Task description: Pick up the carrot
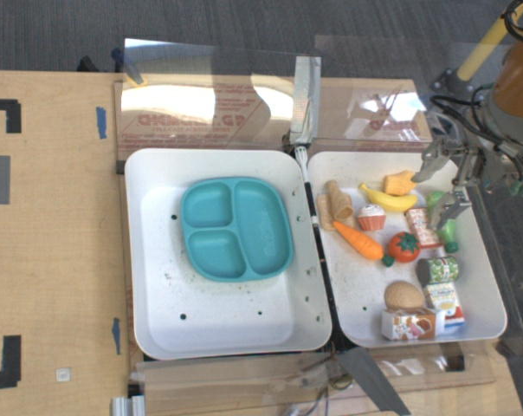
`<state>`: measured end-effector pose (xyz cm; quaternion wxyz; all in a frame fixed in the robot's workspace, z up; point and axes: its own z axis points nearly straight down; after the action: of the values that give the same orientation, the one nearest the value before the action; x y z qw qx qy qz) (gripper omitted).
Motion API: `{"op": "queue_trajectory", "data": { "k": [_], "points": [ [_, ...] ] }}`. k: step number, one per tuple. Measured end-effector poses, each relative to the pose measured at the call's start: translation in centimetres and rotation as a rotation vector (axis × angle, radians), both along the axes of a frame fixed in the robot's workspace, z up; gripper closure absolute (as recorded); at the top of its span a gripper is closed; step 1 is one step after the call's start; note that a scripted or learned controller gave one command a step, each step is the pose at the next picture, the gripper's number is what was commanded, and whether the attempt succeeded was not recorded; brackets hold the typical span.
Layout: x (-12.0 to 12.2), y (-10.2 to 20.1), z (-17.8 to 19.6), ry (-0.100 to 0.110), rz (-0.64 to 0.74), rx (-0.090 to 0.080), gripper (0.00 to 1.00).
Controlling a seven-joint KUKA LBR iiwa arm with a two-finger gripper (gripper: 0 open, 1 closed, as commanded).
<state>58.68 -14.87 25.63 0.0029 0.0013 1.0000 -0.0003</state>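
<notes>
Nearest you, at the right bin's (495,319) near edge, a carton (410,325) lies beside a bread roll (403,296), with a second small carton (443,300) and a dark can (440,270) to their right. The toys crowd this one bin, likely so that the arm can draw from it and leave the left bin (149,232) as a drop place; there a teal divided plate (236,229) sits in the middle.

Your carrot (358,240) lies on its side near the right bin's centre, slanting from near-right to far-left, just beside a tomato (403,247) on its right and a cupcake (371,218) on its far side. A cone (338,202) and a banana (388,199) lie farther back.

The gripper (450,199) hangs at the bin's far right, over a green piece (448,232), well apart from the carrot. Whether the fingers are spread or closed, you cannot tell; nothing shows between them. You'd judge the reach not yet begun: the arm must cross leftward and come down along the carrot's free flank, away from the tomato.
</notes>
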Motion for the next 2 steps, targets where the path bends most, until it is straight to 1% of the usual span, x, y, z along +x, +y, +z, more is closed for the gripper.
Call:
{"op": "queue_trajectory", "data": {
  "k": [1, 2],
  "points": [
    [3.2, 4.0, -13.8, -0.005, -0.093, 0.004, 0.00],
    [0.6, 5.7, -15.8, -0.026, 0.059, -0.004, 0.00]
  ]
}}
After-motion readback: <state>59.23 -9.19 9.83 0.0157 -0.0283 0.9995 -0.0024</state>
